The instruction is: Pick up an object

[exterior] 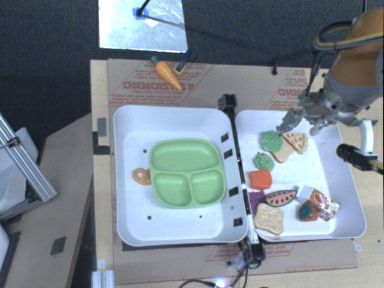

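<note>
— Nearest the front edge of my right bin (354,218), what's left?
— Toast (269,219), untouched. Farther back, my pincer (303,120) hangs spread, pinching nothing, just above the pizza slice (295,141). Nothing's lifted; the whole grab remains.

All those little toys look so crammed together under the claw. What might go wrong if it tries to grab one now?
1. The gripper hovers by the pizza slice, which touches a cracker and a green leaf; it may nudge or catch a neighbour.
2. These toys look flat, so the fingers might slide off.
3. It is close to the right bin's rim and could bump it.
</note>
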Action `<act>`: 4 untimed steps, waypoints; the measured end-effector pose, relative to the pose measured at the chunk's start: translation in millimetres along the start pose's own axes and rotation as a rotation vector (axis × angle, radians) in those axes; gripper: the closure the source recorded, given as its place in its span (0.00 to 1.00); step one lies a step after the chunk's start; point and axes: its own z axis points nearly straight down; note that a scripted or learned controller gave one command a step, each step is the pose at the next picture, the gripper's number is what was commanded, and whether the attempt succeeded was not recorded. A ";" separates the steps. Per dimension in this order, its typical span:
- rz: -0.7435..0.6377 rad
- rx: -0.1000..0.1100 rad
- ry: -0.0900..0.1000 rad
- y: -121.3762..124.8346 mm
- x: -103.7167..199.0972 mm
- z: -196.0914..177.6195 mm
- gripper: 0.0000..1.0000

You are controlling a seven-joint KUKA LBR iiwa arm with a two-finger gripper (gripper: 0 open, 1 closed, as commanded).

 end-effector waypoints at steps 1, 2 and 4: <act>-0.002 -0.012 -0.001 2.1 0.2 -7.2 0.00; 0.001 -0.008 -0.001 2.9 -9.5 48.9 0.00; 0.001 -0.018 -0.001 4.1 -12.4 158.0 0.00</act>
